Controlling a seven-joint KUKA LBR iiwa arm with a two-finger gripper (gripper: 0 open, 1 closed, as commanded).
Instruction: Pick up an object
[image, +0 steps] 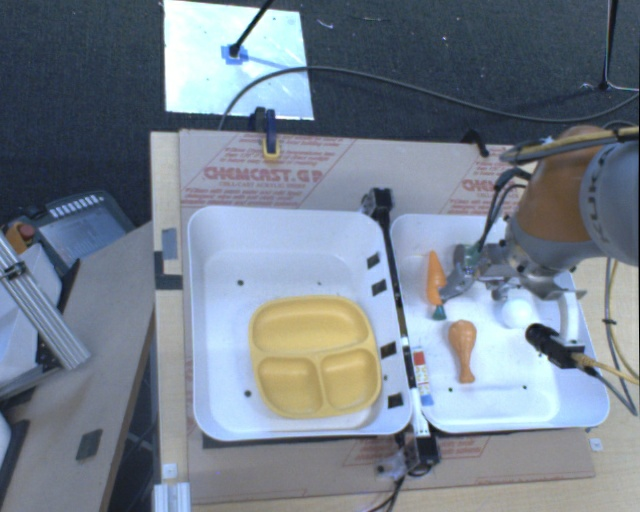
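Observation:
An orange toy carrot (434, 276) with a green end lies upright in the picture at the left side of the right bin (500, 400). Just below it lies a tan toy drumstick (462, 346). My gripper (462, 276) hangs low over the right bin, right beside the carrot on its right, and nothing shows between its fingers. A small white rounded thing (516, 313) rests under the wrist, partly hidden by it.
A yellow divided plate (315, 355) fills the lower middle of the left bin (220, 260). The bins' shared wall (392, 300) runs just left of the carrot. The arm (570, 200) covers the right bin's upper right part.

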